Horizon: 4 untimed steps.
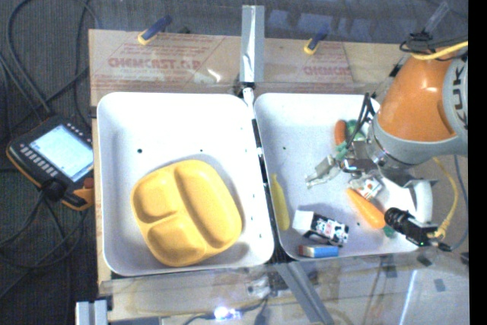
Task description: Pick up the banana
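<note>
you've got the arm (422, 99) reaching in over the right bin (304, 125), orange band up top, and the gripper (326, 170) poking out toward the middle of that bin's floor. its two metal fingers (319, 173) stand apart, with bare white bin showing between them, so nothing is clamped there. now the banana (279, 202): look below and to the left of the gripper tips, where it lies as a slim yellow strip along the right bin's left wall, running lengthwise with that wall, near the gripper but apart from it. just below the gripper, toward the bin's near edge, there's a small white box (303, 221) touching a little black and white pack (329, 228), and below those a blue and red bar (318, 250) lies flat by the rim. behind the fingers, to their right, an orange carrot (366, 210) lies slanted on the floor, and another orange piece (339, 132) shows above the gripper, partly tucked under the wrist. far off to the gripper's left, across the divider, the left bin (152, 118) holds a yellow divided plate (186, 211), right way up with its three sections showing. further left still, off the bench, a handheld pendant (52, 152) with a lit screen rests on the dark floor.
</note>
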Motion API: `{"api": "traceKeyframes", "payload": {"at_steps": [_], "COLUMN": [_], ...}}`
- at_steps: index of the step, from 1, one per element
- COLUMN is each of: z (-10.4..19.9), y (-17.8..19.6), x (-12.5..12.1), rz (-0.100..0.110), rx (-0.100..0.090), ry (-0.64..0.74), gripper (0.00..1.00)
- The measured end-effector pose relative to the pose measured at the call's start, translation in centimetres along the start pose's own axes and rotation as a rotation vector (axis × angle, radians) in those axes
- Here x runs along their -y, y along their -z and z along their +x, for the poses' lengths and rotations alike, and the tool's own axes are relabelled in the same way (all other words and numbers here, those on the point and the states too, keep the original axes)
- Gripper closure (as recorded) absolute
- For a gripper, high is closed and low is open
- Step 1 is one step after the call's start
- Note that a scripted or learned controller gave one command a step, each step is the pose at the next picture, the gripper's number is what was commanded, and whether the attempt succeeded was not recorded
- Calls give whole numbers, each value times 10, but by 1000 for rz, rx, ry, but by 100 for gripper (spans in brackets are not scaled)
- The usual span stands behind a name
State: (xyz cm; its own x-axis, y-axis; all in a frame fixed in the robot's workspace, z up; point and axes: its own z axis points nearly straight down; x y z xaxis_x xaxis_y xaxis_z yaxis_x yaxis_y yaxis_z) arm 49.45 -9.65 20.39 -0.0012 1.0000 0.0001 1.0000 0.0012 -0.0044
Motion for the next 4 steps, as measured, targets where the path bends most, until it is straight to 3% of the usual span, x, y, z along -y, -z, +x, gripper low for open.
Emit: {"api": "traceKeyframes", "payload": {"at_steps": [1,2,3,4], "z": [108,87,134,191], "y": [-22,-21,-22,-21], "x": [8,-7,6,12], "rz": [1,-1,2,0], "rx": [-1,0,-1,1], "ry": [197,284,187,266], "gripper": [0,0,0,0]}}
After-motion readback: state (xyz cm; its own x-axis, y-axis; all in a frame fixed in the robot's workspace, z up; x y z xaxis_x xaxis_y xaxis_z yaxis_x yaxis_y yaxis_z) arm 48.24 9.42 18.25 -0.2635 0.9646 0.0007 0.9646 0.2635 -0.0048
